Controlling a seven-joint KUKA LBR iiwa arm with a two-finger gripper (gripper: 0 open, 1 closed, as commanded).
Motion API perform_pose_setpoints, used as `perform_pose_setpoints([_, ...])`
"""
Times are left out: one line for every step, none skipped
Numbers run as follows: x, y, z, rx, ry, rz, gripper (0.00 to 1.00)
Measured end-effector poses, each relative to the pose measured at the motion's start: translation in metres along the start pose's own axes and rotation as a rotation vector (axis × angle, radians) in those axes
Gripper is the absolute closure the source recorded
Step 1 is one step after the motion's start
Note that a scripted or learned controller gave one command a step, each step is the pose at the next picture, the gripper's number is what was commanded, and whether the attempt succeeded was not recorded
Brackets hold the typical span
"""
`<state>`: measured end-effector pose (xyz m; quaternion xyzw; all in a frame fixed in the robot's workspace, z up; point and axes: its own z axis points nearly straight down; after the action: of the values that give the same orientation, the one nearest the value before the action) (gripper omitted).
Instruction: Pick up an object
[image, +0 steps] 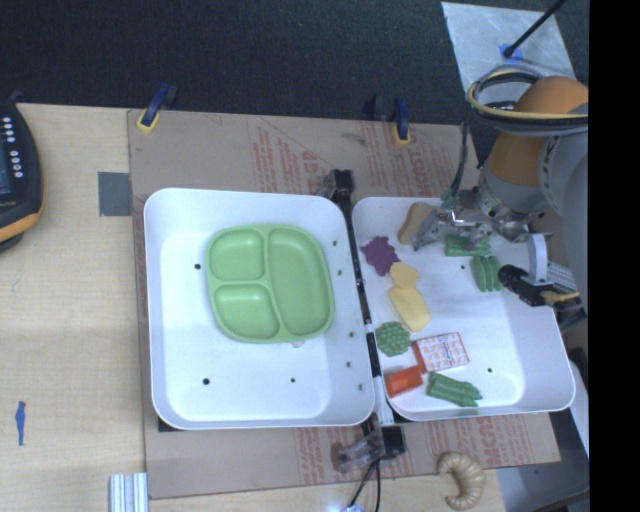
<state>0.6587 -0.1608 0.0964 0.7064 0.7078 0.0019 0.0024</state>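
Observation:
My gripper (447, 224) hangs over the far part of the right bin (540, 375), with the grey and orange arm behind it at the right. A tan piece (412, 222) lies just left of it, and a green piece (463, 246) lies right under it. Another green piece (487, 272) lies a little nearer. Across the bin lie a purple item (379, 253), two yellow pieces (408, 300), a bumpy green ball (392, 339), a red and white packet (442, 352), an orange-red block (404, 380) and a green pod (453, 390).
The left bin (180, 390) holds a light green divided plate (270, 282). A tan croissant-shaped toy (463, 478) lies on the cardboard in front of the right bin. A black and orange pendant (14, 170) sits at the far left of the bench.

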Motion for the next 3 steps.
perform_pose_setpoints([-0.036, -0.01, 0.0, 0.002, 0.009, -0.004, 0.0])
perform_pose_setpoints([-0.052, -0.051, -0.11, 0.002, -0.002, 0.001, 0.0])
perform_pose_setpoints([-0.051, -0.087, -0.117, 0.011, 0.002, 0.001, 0.0])
